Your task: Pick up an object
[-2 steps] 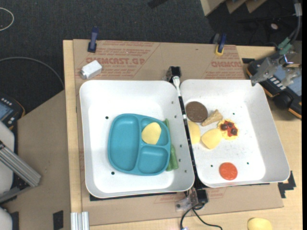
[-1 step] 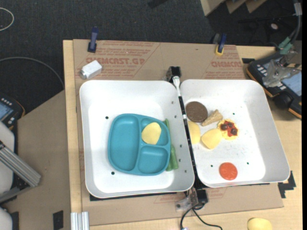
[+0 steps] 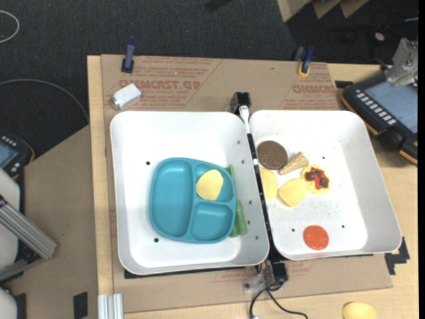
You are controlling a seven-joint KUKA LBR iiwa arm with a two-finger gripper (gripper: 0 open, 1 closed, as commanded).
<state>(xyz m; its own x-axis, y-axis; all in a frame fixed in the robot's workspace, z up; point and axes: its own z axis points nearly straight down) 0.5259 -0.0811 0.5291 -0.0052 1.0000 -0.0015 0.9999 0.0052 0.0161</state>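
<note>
Teal plastic divided tray (image 3: 179,208) in left white bin (image 3: 133,151), yellow round piece (image 3: 210,185) inside its upper-right compartment, brown disc (image 3: 271,154) in bin right of tray, claw state: cannot tell.

I see the left bin (image 3: 126,178) holding a divided plate (image 3: 174,201), a lemon-shaped piece (image 3: 210,185) lying in its upper right compartment. In the right bin (image 3: 358,171), a round cookie (image 3: 271,155) sits near the dividing edge — a cracker wedge (image 3: 294,164) beside it, a pizza piece (image 3: 317,177) further right, a tomato slice (image 3: 316,237) nearest me.

Bright, even overhead light — soft, faint shadows, white bins (image 3: 179,128) nearly overexposed — overall slightly soft focus.
</note>
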